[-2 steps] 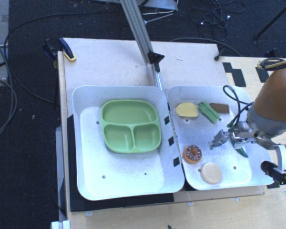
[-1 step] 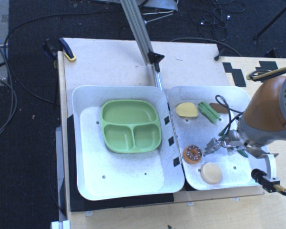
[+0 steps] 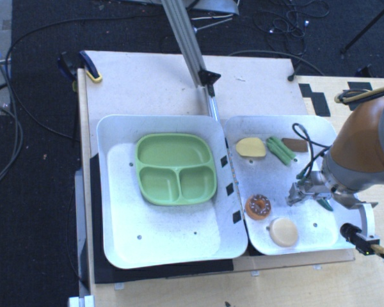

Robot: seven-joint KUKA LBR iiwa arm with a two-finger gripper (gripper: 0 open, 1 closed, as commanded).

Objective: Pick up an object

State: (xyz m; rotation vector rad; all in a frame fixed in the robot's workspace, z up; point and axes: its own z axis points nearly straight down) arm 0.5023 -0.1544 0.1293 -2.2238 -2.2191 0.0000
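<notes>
The right bin (image 3: 320, 226) holds a yellow rounded piece (image 3: 250, 148) at its back, a green ridged piece (image 3: 280, 150) beside it, and a brown strip (image 3: 296, 144) behind that. A chocolate doughnut (image 3: 259, 206) lies near the bin's left wall, and a pale round bun (image 3: 283, 231) sits at the front. My gripper (image 3: 301, 192) is low over the middle of the right bin, to the right of the doughnut. A small green thing (image 3: 324, 203) shows just under the wrist.
The left bin (image 3: 121, 235) holds a green three-compartment tray (image 3: 177, 169). A metal pole (image 3: 187, 37) slants down to the divide between the bins. Black cables (image 3: 307, 147) loop from the wrist over the right bin's back.
</notes>
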